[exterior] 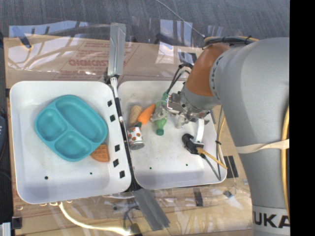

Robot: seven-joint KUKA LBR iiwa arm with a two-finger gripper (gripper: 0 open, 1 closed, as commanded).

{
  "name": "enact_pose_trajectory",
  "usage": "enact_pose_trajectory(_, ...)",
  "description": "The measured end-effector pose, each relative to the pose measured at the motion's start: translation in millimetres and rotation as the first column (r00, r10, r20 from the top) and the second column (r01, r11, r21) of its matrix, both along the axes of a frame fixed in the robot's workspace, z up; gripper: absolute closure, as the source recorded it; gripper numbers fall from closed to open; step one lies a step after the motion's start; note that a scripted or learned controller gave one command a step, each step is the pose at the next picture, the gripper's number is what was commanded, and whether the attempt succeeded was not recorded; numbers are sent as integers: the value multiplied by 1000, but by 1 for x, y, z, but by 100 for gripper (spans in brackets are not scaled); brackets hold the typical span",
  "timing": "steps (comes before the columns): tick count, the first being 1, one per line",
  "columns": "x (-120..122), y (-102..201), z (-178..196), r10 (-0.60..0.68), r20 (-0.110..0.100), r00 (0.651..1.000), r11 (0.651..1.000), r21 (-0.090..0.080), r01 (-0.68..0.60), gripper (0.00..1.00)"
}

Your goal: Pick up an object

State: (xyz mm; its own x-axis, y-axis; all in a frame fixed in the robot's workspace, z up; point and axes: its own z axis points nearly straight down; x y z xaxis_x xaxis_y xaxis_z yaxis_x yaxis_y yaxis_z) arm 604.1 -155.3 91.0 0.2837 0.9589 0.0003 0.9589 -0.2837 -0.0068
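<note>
The jaws (170,107) hang low in the right bin (147,173), right beside a small green bottle (160,127); whether they are apart or together cannot be told, since the wrist hides them. Just beyond the bottle, away from the arm, lie a carrot (145,114), a tan roll (135,114) and a small can (136,137). The bottle looks light, stiff and smooth, so probably slippery; a grip across its narrow body, near the middle, seems safest. Far off in the other bin sits a blue plate (69,127) with a waffle (100,154).
</note>
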Motion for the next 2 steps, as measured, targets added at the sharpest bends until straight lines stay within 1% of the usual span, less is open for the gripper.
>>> enact_pose_trajectory(1, 0, 0, 9, 3, -3, 1000, 1000, 1, -3, 100)
enact_pose_trajectory(2, -18, 70, 108, 262, 8, 965, 965, -3, -262, 100)
